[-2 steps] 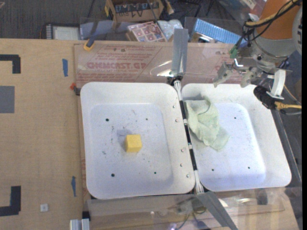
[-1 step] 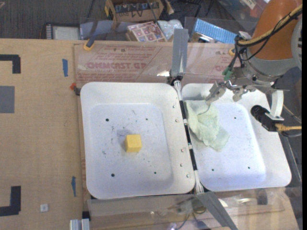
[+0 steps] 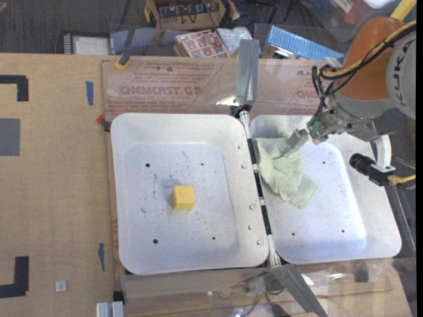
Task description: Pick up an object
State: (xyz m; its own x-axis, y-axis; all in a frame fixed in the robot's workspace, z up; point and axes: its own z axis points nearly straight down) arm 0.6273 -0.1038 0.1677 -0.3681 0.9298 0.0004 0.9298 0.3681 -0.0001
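- Cloth: pale green, crumpled, in the right bin against its left wall; long axis runs from upper left to lower right, upper end raised toward the hand.
- Hand: low over the cloth's upper end; its state cannot be told.
- Yellow block: near the middle of the left bin.
- Panel behind the bins: red lettering, "CHEMCAST GP".
- Arm: "KU" legible on the grey casing.
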